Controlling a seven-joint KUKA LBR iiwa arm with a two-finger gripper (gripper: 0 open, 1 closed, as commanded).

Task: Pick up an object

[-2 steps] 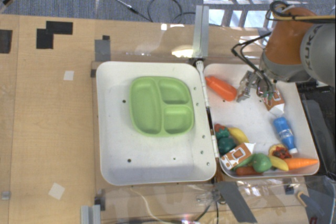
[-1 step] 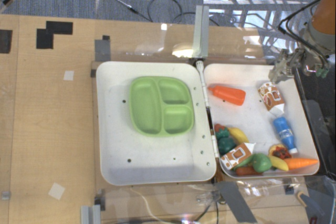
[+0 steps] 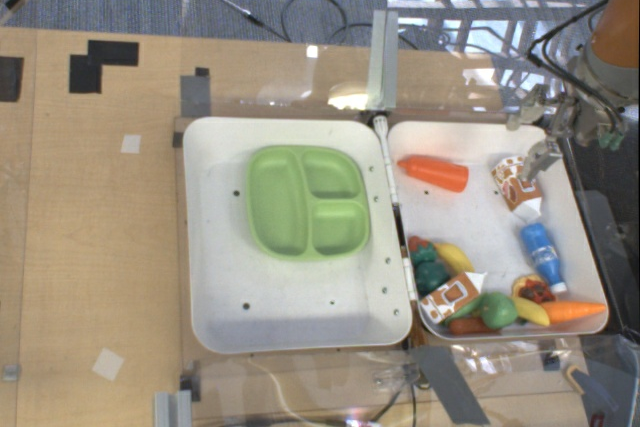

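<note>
Left bin (image 3: 215, 245): a shallow white tray with rounded corners, sitting on the wooden bench.
Green plate (image 3: 306, 202): a smooth plastic divided dish with three compartments, lying flat near the middle of the left bin.
Right bin (image 3: 470, 215): a matching white tray, touching the left bin along a shared edge and holding all the small items.
Orange carrot (image 3: 434, 172): a toy with a tapered cylinder shape and matte plastic surface, lying on its side in the upper left part of the right bin, well apart from the other items.
Bottom cluster (image 3: 470, 293): green, yellow and red toy foods and a small carton, crowding together along the near wall.
Blue bottle (image 3: 540, 253): small and glossy, lying near the right wall.
Brown-and-white carton (image 3: 517, 185): the likely target, lying just beneath the gripper at upper right. It is looking light, thin-walled and crushable; grasping across its flat sides seems best.
Gripper (image 3: 545, 155): hanging over the carton; whether it is released or clenched cannot be told.
</note>
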